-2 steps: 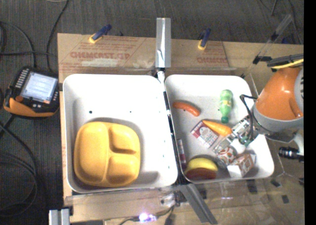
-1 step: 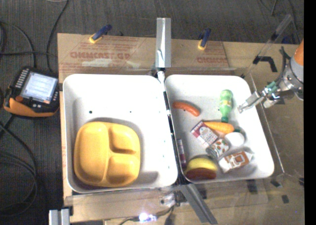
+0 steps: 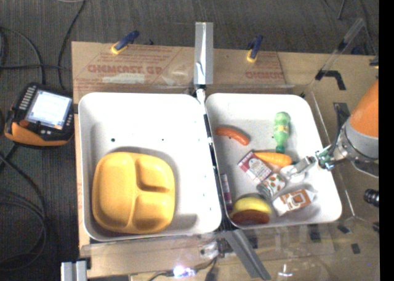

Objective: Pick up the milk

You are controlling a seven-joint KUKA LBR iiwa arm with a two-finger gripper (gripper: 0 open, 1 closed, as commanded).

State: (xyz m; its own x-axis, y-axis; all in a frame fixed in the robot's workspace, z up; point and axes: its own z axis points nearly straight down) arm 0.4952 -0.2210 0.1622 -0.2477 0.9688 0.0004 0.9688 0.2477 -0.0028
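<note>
Milk carton (image 3: 293, 201) lies flat, long axis pointing left-right; pincer (image 3: 306, 164) state: cannot tell.

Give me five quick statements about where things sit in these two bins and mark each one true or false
1. The yellow divided tray lies in the left bin. True.
2. The green bottle is in the left bin. False: it is in the right bin, near its far side.
3. The tool is over the right bin, close to the cartons. True.
4. The carrot lies beside the yellow divided tray. False: it lies in the right bin, just below the green bottle.
5. The sausage is stacked on the apple. False: they lie apart, the sausage nearer the far side, the apple at the near edge.
</note>
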